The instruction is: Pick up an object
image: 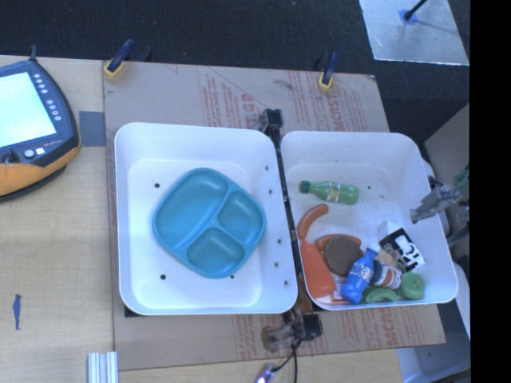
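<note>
A grey and orange tablet-like pendant [28, 130] is lying at the far left of the wooden surface [56, 246]. The left shallow white bin [132, 214] is holding a blue plastic divided plate [209, 222]. In the right white bin [351, 146], a green plastic bottle [329, 191] is lying apart from a heap of an orange curved piece [313, 262], a brown round piece [342, 252], a blue bottle [359, 274] and a black-and-white block [402, 250]. The hand [437, 200] is hovering at the right rim; its grip cannot be told.
</note>
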Action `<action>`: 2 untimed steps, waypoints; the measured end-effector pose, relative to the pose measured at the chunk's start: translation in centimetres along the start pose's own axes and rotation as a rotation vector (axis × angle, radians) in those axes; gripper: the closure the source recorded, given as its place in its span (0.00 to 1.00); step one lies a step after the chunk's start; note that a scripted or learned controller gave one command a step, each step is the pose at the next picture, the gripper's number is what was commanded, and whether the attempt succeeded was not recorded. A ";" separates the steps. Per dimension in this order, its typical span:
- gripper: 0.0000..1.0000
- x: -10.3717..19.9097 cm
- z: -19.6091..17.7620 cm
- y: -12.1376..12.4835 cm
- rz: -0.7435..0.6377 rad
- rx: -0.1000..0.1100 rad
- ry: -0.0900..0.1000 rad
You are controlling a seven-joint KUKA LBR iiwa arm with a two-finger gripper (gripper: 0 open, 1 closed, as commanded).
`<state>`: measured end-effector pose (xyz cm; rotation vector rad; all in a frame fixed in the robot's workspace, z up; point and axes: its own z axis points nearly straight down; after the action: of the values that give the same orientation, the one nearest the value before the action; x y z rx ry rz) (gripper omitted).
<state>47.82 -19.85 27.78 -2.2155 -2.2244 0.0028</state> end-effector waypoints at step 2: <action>0.00 5.0 18.2 0.2 -0.001 -0.013 -0.006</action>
<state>48.00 -14.87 9.63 -2.2231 -2.2352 -0.0053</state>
